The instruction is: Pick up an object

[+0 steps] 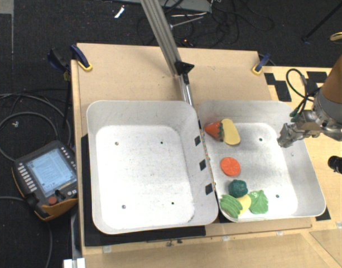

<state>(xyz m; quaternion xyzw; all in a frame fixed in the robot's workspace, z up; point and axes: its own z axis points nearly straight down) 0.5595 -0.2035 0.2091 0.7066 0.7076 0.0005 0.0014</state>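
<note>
1. Orange and flat, a round disc (230,166) lies near the middle of the right bin (304,172), toward its left wall.
2. Above the disc, a pale yellow banana-shaped piece (231,132) rests touching a red-orange piece (214,129) on its left.
3. Below the disc sits a dark teal lump (237,187); under that, at the bin's lower left corner, a green ridged piece (231,206), a small yellow piece (245,202) and a bright green piece (259,202) lie bunched together.
4. The gripper (286,136) is over the bin's upper right part, well apart from every object, with nothing seen in it; whether it is spread or pressed together cannot be told.
5. The left bin (140,166) sits beside the right one on the wooden bench (131,71).
6. A handheld control pendant (47,175) lies on the floor to the left.
</note>
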